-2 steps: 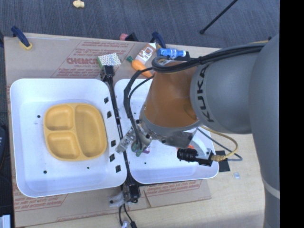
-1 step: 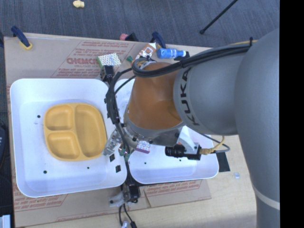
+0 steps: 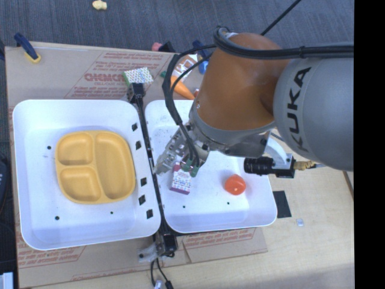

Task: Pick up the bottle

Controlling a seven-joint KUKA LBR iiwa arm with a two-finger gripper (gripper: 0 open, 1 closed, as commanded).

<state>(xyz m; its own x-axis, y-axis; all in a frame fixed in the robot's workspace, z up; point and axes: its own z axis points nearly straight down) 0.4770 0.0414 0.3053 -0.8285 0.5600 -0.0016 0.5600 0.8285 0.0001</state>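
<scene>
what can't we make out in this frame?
- Gripper, camera view: the arm's orange band overhangs it, so its grasp state is unclear.
- Small purple-and-white item just below it: too small to identify or tell if it is touched.
- Right bin: the arm covers its upper right part.
- Orange object behind the bin: partly hidden by cables and arm.

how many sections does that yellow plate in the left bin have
3. The yellow plastic divided plate lies in the left white bin: one small section at its upper left, one small section at its lower left, and one long section down its right side. None looks hidden.
</scene>
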